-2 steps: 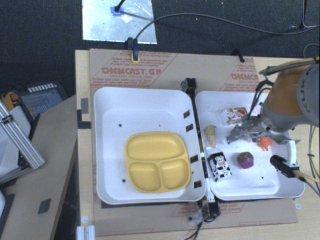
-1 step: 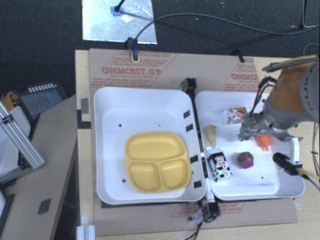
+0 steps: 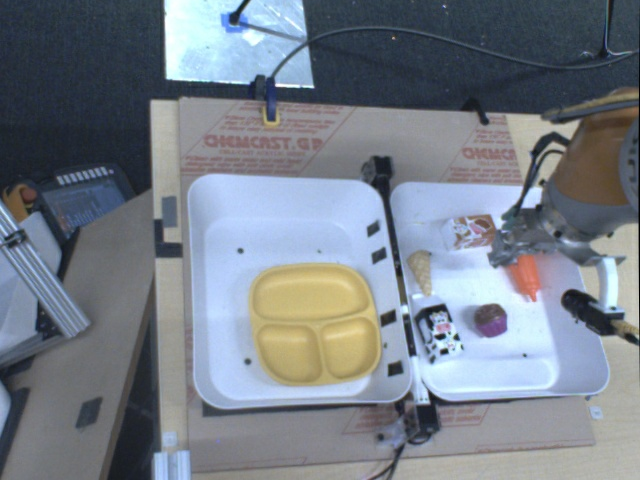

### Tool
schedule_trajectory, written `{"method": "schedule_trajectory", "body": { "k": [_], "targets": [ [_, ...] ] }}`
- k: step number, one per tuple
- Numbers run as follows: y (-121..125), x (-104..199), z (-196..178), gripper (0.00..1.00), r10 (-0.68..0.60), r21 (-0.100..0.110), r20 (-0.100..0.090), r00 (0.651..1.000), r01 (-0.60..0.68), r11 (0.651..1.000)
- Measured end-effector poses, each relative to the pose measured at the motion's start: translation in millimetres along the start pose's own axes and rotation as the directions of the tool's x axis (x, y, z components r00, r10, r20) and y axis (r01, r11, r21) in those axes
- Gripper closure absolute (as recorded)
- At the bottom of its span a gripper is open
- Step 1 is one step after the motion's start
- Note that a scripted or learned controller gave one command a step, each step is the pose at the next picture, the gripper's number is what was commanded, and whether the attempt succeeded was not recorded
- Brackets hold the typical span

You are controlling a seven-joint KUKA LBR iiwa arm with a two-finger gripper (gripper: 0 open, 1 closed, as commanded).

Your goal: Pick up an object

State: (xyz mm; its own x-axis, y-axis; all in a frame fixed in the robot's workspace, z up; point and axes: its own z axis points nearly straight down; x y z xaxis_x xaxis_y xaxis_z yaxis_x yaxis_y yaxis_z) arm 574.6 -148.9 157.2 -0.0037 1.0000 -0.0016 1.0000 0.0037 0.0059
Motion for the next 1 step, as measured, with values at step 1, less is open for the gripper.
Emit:
{"method": "schedule_trajectory", "body": {
  "k": [1],
  "targets": [
    [2.3, -0.6, -53.5, 1.0, -0.001, -0.002, 0.0, 1.0, 0.001, 1.0]
  ]
}}
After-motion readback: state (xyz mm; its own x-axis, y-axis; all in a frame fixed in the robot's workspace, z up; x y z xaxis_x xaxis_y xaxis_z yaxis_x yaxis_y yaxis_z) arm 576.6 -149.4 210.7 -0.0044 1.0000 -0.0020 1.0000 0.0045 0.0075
